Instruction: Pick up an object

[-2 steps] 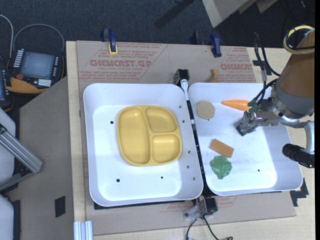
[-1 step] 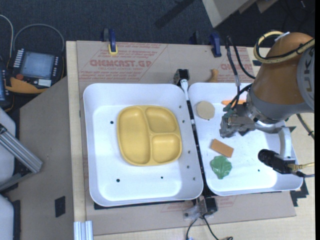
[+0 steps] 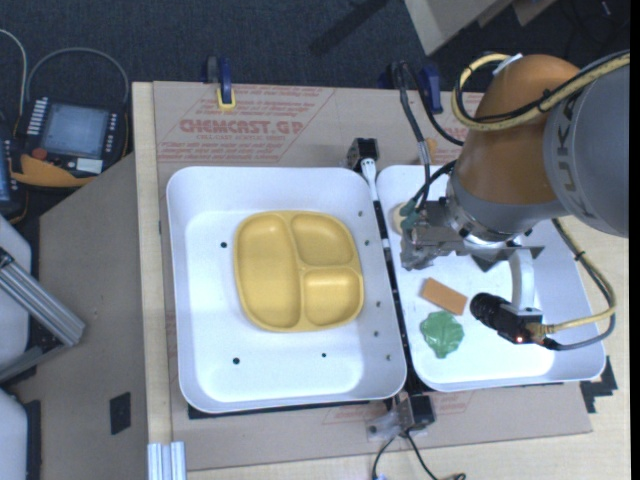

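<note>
A small tan-orange block (image 3: pixel 443 295) lies in the right bin (image 3: pixel 570 358), near its left side. Just below it sits a crumpled green object (image 3: pixel 441 333). My gripper (image 3: pixel 422 246) hangs over the left part of the right bin, a little above and to the left of the tan block, under the grey and orange wrist (image 3: pixel 510 138). I see nothing held in it. The wrist hides the upper part of the right bin.
The left bin (image 3: pixel 200 358) holds a yellow divided plate (image 3: pixel 298 268) in its middle. A black camera unit with a cable (image 3: pixel 505 318) juts from the arm over the right bin. A teach pendant (image 3: pixel 70 133) lies off the bench at the far left.
</note>
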{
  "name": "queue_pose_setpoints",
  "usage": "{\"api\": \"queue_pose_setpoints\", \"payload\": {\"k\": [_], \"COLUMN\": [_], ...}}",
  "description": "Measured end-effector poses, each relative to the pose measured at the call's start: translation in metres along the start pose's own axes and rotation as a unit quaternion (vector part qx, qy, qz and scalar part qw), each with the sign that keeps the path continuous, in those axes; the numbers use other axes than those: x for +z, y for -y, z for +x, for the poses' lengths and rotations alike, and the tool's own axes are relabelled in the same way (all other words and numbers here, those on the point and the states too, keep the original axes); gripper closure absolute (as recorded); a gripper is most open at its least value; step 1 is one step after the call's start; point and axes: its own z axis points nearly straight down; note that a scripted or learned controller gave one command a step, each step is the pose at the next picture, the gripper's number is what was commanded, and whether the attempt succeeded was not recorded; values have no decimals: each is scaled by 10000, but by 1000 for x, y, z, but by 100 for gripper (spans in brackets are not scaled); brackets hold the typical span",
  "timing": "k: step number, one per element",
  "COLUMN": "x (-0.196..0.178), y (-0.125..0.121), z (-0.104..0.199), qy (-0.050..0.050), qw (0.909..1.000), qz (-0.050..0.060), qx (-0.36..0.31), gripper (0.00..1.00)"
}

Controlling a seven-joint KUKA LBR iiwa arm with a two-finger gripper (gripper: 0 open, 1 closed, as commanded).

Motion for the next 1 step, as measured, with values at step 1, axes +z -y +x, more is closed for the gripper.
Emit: {"api": "queue_pose_setpoints", "payload": {"k": [1], "x": [-5], "y": [-1], "z": [49], "qy": [0], "qw": [10000], "qz": [0], "qx": [2], "gripper": [100]}}
